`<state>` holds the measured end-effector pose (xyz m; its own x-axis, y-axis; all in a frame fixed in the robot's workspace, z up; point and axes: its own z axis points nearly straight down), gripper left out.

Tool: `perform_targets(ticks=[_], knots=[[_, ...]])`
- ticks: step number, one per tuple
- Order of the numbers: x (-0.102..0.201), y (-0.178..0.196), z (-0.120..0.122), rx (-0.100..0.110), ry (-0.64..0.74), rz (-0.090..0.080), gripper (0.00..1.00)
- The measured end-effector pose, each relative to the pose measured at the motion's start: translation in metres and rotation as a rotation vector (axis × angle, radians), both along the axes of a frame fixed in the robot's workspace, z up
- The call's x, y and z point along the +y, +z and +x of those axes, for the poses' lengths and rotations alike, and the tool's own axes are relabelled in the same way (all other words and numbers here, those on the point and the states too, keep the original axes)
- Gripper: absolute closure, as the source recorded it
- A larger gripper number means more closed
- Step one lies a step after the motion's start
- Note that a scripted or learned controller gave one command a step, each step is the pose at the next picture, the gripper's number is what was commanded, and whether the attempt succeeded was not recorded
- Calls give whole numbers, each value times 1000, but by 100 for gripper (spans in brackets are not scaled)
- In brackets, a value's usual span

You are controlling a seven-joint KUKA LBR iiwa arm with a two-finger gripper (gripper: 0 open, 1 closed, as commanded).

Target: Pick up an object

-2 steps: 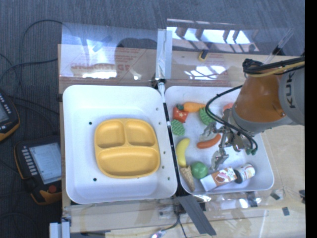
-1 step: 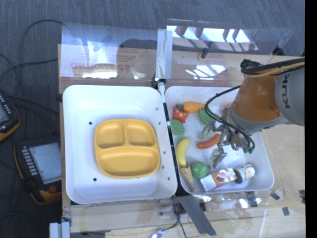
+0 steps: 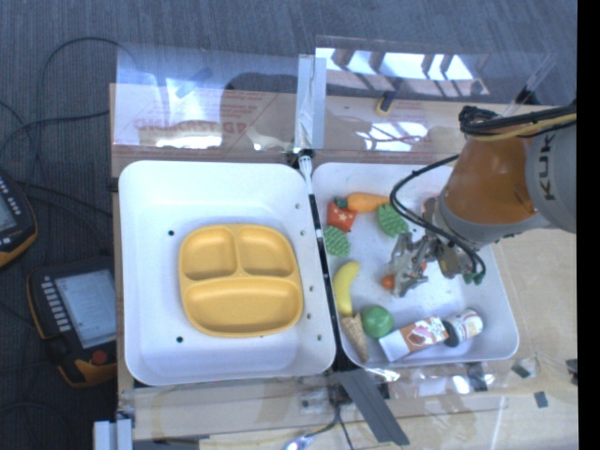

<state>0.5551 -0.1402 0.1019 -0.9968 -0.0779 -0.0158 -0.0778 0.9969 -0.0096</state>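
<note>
- You have the grey arm with the orange band (image 3: pixel 492 181) reaching in from the right, and its two-finger gripper (image 3: pixel 410 272) is lowered into the right-hand shallow white plastic bin (image 3: pixel 502 331), near the bin's middle.
- The tool points down among the loose items, which I judge to be a descent for a pick; the target is most likely the small orange-red piece (image 3: pixel 388 281) lying just beside the fingertips.
- State of the jaws: you cannot tell from this view whether they stand wide or narrow; the metal parts blur together, and nothing is seen held between them.
- Contents of the right bin, upper part: an orange toy carrot (image 3: pixel 366 201), a red toy pepper (image 3: pixel 340 217), a green ridged toy vegetable (image 3: pixel 391 220) and a second green knobbly piece (image 3: pixel 337 244) against the left wall.
- Contents of the right bin, lower part: a yellow toy banana (image 3: pixel 345 286), a tan cone-shaped piece (image 3: pixel 354 336), a round green ball-like fruit (image 3: pixel 377 321) and a labelled bottle lying on its side (image 3: pixel 433 332) along the near wall.
- The items are scattered loosely and mostly apart, which leaves room for a grasp from above.
- The left-hand shallow white plastic bin (image 3: pixel 150 204) holds a yellow three-compartment plastic tray (image 3: pixel 242 279), lying flat at its centre; its compartments carry nothing.
- Both bins sit side by side on the counter (image 3: pixel 544 270), walls touching at the middle.
</note>
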Motion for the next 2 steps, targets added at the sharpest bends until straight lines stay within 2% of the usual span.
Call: perform_targets(ticks=[1, 2], knots=[[0, 0, 0, 0, 1, 0, 0], [19, -11, -5, 3, 23, 0, 0]])
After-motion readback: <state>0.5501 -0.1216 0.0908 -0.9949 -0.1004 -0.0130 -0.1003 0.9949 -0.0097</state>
